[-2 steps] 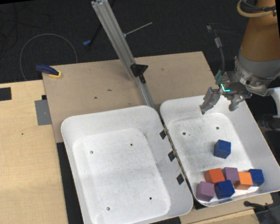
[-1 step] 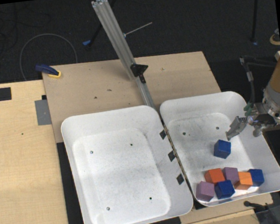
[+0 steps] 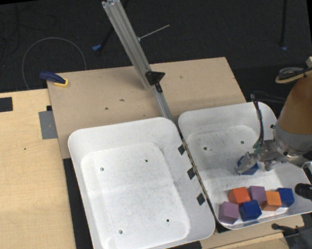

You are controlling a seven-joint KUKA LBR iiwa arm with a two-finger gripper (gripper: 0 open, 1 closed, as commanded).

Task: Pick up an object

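My gripper (image 3: 251, 162) reaches in from the right and hangs low over the middle of the right bin (image 3: 218, 124). A small blue object (image 3: 247, 166) lies right at its tip; whether it sits between the fingers cannot be made out. At the right bin's front edge lies a cluster of blocks: an orange block (image 3: 239, 195), a purple block (image 3: 258, 193), a second purple block (image 3: 228, 212), a dark blue block (image 3: 250, 210), another orange block (image 3: 273, 198) and a blue block (image 3: 286, 195).
The left bin (image 3: 131, 187) lies beside the right one, joined by black clips (image 3: 190, 172). A slanted aluminium rail (image 3: 132, 44) rises behind the bins. The orange band of the arm (image 3: 305, 108) stands at the right edge.
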